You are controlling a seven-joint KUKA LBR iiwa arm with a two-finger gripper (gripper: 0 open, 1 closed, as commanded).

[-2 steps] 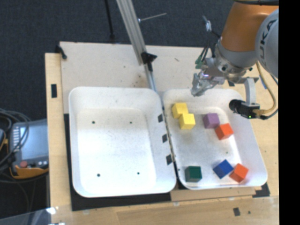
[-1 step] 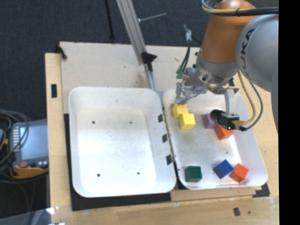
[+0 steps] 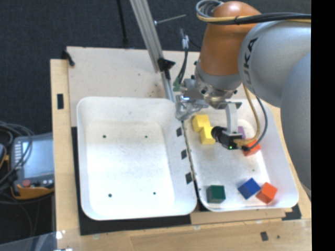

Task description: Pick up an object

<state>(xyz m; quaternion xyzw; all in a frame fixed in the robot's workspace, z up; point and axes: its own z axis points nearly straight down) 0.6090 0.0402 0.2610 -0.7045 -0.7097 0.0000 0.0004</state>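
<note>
My gripper (image 3: 184,107) hangs over the far left corner of the right bin (image 3: 280,166), close to the wall between the two bins. A yellow block (image 3: 203,129) lies on the bin floor just right of and below it, apart from the gripper as far as I can tell. Along the near edge of this bin sit a green cube (image 3: 215,193), a blue cube (image 3: 249,187) and an orange cube (image 3: 268,192). A small purple piece (image 3: 241,132) and an orange piece (image 3: 252,149) lie partly behind a black cable under the wrist.
The left bin (image 3: 84,140) shows a bare, speckled floor. A slanted aluminium post (image 3: 149,35) rises behind the bins and ends near the gripper. The arm's grey body (image 3: 277,51) covers the right bin's far right part.
</note>
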